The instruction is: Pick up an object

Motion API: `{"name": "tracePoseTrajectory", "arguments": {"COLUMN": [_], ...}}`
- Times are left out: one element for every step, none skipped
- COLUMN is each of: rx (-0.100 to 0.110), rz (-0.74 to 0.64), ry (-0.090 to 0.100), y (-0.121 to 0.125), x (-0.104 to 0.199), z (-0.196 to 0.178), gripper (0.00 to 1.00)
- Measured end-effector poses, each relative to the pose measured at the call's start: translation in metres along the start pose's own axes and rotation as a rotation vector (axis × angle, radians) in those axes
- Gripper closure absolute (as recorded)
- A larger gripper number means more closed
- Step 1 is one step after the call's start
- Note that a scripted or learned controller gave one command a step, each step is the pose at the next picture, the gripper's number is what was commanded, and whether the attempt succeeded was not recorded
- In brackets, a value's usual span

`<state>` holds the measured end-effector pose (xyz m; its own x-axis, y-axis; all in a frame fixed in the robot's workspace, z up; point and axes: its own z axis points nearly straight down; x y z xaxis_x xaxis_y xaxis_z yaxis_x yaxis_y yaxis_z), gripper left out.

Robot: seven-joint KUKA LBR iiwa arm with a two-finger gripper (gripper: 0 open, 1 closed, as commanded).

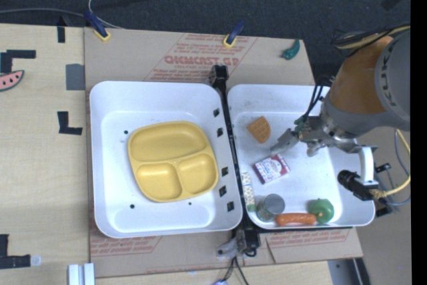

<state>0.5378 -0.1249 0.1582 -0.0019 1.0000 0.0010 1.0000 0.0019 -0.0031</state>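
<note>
The right bin [333, 93] holds several small things: a tan bread-like block [259, 129], a red and white packet [271, 168], a grey round can [272, 205], an orange carrot-like piece [296, 218] and a green pepper-like toy [321, 209]. My gripper [299, 142] hangs over the middle of this bin, right of the tan block and above the packet. Its fingers [285, 139] are spread apart with nothing between them.
The left bin [110, 103] carries a yellow divided tray [173, 160]. A black divider clip [219, 74] sits where the bins meet. Cardboard [193, 53] lies under both bins. A teal item [291, 50] rests at the bench's back right edge.
</note>
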Motion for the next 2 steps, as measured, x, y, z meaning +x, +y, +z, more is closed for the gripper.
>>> {"name": "tracePoseTrajectory", "arguments": {"rx": [-0.005,-0.007], "rz": [0.001,0.000], "ry": [-0.001,-0.002], "y": [-0.001,0.101], "x": [0.021,0.027], "z": [0.072,0.072], "gripper": [0.00,0.00]}}
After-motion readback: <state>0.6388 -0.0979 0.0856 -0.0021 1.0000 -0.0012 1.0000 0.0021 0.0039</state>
